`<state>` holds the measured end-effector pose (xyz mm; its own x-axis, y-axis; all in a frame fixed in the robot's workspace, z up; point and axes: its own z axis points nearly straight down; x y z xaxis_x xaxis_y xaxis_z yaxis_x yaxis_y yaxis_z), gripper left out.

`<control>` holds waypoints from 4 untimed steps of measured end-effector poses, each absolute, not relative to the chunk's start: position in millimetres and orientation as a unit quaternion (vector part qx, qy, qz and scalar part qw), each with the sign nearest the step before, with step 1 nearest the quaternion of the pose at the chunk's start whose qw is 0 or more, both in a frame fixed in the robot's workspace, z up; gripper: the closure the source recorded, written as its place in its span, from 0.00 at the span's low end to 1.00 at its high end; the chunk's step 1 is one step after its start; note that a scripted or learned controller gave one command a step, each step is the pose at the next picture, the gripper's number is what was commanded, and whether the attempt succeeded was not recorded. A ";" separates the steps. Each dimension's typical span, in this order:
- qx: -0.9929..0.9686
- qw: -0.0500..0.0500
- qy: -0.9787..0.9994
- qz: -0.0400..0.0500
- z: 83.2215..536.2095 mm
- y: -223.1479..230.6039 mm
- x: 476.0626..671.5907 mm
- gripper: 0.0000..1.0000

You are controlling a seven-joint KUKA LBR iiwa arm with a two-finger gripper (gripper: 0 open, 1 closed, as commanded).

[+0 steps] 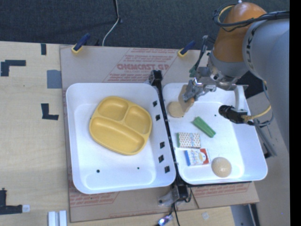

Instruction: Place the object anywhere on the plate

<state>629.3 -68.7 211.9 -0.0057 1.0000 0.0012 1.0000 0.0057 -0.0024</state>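
While I hang over the right bin (pixel 244 126), my fingers (pixel 187 99) grip a tan round piece (pixel 175 109), far from the yellow plate (pixel 121 125).

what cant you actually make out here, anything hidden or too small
- Camera view: whether the gripper grips the tan round object; the arm's wrist covers the contact.
- Camera view: print on the patterned packet and the blue and red box; too small to read.
- Camera view: the arm above the orange band; cut off by the top and right edges.
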 end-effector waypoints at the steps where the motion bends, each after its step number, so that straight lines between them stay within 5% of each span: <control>1: -0.704 0.001 -0.710 0.000 219.4 -7.5 636.2 1.00; 4: -0.705 0.001 -0.710 0.000 226.4 149.6 625.8 1.00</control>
